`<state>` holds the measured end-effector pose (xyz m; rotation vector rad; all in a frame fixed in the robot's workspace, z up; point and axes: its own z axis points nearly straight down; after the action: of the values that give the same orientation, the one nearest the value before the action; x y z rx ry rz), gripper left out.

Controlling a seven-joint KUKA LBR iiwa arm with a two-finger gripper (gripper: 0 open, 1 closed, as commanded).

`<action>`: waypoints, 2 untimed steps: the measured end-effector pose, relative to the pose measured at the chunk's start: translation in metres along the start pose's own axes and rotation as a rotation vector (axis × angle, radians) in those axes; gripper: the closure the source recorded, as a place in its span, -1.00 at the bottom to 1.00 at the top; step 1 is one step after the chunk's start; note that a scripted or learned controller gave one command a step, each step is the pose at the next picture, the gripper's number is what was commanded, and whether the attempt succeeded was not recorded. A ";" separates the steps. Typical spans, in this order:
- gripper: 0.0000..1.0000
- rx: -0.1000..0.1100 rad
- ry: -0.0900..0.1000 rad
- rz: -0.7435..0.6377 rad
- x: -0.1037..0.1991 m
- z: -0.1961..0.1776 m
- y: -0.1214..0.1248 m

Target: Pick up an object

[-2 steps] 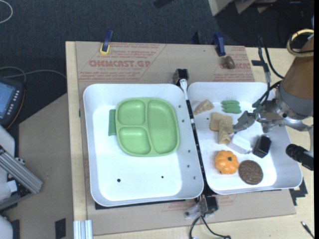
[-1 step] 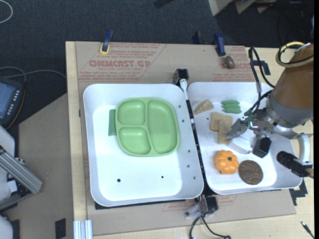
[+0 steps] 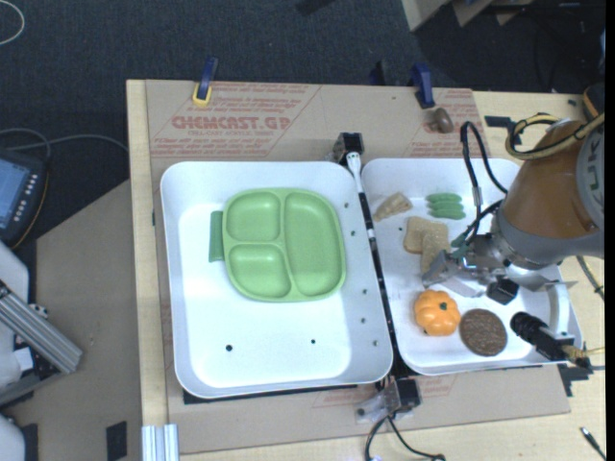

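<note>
Orange pumpkin toy [image 3: 436, 312] lies ungrasped just below the claw [image 3: 439, 266]; whether the claw is parted cannot be told. Nothing is lifted yet.

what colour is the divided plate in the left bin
Light green, seen clearly in the camera view: the plate lies in the left bin.

Orange pumpkin [image 3: 436, 312] in right bin [image 3: 413, 353]

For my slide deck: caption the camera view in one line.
KUKA arm's gripper low in the right white bin among toy foods, beside a tan bread slice; green divided plate in left bin.
</note>
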<state>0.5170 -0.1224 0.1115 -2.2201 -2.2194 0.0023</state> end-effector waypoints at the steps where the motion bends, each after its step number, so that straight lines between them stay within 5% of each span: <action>1: -1.00 -0.019 -0.009 0.004 -0.005 0.016 0.006; 2: 1.00 -0.041 -0.018 0.004 -0.006 0.002 0.011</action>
<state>0.5279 -0.1289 0.1098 -2.2539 -2.2445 -0.0239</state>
